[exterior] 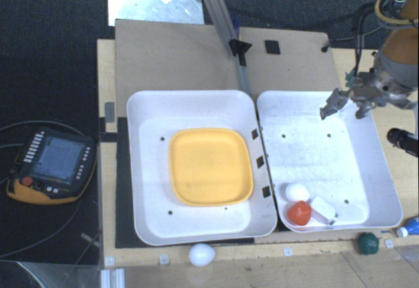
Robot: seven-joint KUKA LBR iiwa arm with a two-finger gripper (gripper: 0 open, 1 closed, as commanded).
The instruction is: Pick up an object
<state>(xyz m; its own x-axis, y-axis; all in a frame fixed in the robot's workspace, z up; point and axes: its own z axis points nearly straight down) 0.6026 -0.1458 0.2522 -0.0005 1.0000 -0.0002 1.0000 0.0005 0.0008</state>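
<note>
My gripper (345,107) hangs over the far right part of the right bin (327,143), its two fingers spread apart and open with nothing between them. Well below it, in the near left corner of that bin, lie a white ball (297,191), a red ball (300,213) and a small white block (323,210), all close together. A square yellow plate (211,166) lies flat in the middle of the left bin (147,149).
A white egg-shaped object (201,254) rests on the bench in front of the left bin. A dark green ball (367,243) sits at the near right corner, outside the bins. A teach pendant (49,165) lies on the floor at left.
</note>
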